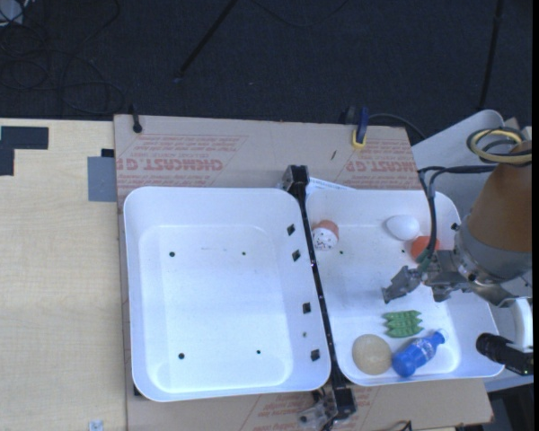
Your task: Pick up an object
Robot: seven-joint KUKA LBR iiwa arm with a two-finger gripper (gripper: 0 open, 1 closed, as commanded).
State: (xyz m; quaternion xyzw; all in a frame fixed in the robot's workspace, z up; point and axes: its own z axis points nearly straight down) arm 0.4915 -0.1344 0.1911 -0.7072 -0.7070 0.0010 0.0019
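Grey arm reaches from right; end effector low over right bin, finger state unclear.

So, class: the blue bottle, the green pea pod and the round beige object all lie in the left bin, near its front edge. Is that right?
Not quite. The camera view shows the blue bottle, the green pea pod and the round beige object lying in the right bin, not the left one. They do sit near its front edge, as stated.
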